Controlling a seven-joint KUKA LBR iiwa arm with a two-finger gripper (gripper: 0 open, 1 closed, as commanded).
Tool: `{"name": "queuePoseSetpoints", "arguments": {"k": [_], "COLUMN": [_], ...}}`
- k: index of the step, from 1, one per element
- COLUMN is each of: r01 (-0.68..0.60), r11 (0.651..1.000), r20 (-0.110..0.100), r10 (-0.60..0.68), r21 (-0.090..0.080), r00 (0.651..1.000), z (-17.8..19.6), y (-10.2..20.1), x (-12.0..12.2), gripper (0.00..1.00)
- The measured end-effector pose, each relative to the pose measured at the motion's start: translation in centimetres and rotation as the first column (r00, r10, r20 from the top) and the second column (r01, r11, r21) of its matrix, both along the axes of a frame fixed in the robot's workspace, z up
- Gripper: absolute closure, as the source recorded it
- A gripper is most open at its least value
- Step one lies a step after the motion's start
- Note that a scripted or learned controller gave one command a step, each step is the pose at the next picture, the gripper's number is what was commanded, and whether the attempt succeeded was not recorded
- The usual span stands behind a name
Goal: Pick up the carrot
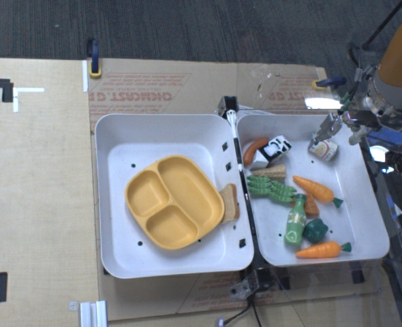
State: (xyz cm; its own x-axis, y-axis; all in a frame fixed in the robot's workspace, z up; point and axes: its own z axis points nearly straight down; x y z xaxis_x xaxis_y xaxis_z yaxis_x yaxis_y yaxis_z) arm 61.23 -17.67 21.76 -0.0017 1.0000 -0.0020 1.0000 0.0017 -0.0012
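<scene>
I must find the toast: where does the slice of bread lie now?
The bread slice lies in the left bin, against the yellow plate's right edge.

The worktop (37,203) is pale wood, with a sheet of brown cardboard (187,87) printed in red laid across its right part. Two shallow white bins sit side by side on that cardboard, touching along their inner walls — the left bin (109,203) and the right bin (368,203). A blue-and-yellow clamp (93,58) grips the cardboard's far left corner — another clamp (327,83) sits at the far right.
</scene>
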Motion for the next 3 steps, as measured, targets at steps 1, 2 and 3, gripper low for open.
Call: {"name": "queuePoseSetpoints", "arguments": {"k": [1, 2, 3], "r01": [0.069, 0.143, 0.147], "r11": [0.998, 0.990, 0.989], "r20": [-0.001, -0.001, 0.000], "r10": [-0.069, -0.143, -0.147], "r21": [0.001, 0.002, 0.002], "r00": [0.998, 0.990, 0.989], "z": [-10.8, -12.6, -11.7], "y": [-1.0, 1.9, 1.8], "x": [-4.4, -8.6, -8.5], "gripper": [0.00, 0.00, 1.00]}}
